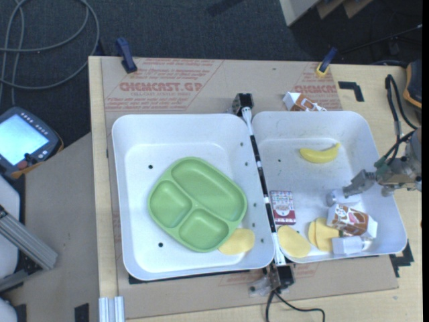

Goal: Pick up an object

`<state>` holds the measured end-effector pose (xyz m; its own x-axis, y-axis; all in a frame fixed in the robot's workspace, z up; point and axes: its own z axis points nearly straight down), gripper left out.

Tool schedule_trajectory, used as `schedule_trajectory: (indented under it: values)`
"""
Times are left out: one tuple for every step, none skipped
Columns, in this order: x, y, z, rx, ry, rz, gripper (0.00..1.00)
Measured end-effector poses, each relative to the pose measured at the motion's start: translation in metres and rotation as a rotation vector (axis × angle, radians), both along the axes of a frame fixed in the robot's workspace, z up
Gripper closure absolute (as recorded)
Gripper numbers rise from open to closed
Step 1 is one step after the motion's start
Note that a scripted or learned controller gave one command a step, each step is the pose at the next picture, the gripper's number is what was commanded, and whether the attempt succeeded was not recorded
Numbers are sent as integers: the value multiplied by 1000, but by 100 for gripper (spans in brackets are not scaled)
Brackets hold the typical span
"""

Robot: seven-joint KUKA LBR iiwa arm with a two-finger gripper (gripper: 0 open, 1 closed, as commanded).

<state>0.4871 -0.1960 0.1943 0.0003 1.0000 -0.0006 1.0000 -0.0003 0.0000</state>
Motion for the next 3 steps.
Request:
schedule_trajectory:
  values:
    - [67,16,-35,0,-2,2,0]
    - [41,41,-102,1,1,0,0]
    - [149,55,-104,1,0,1,0]
